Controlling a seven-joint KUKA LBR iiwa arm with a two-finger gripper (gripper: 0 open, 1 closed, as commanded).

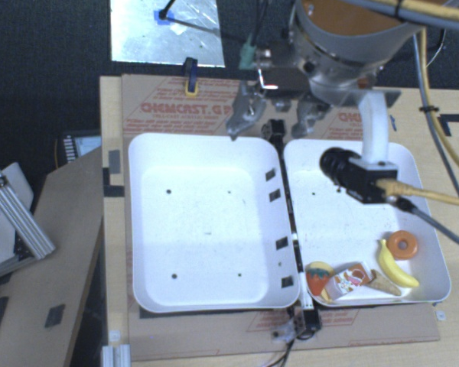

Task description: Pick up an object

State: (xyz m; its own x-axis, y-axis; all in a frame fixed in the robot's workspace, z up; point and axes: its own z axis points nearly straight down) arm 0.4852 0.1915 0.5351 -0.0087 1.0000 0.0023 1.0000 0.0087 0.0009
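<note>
Hand [269, 122] open over bins' far rim, banana [395, 265] lying diagonally, stem toward far-left

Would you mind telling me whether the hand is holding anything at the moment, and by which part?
Nothing is held: the hand hangs open above the bins' far edge, with nothing between its fingers.

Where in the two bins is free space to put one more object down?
The left bin has a bare floor from wall to wall. In the right bin, the middle and the side by the divider are bare. Its near right corner is crowded: banana, orange round piece, small packet.
</note>
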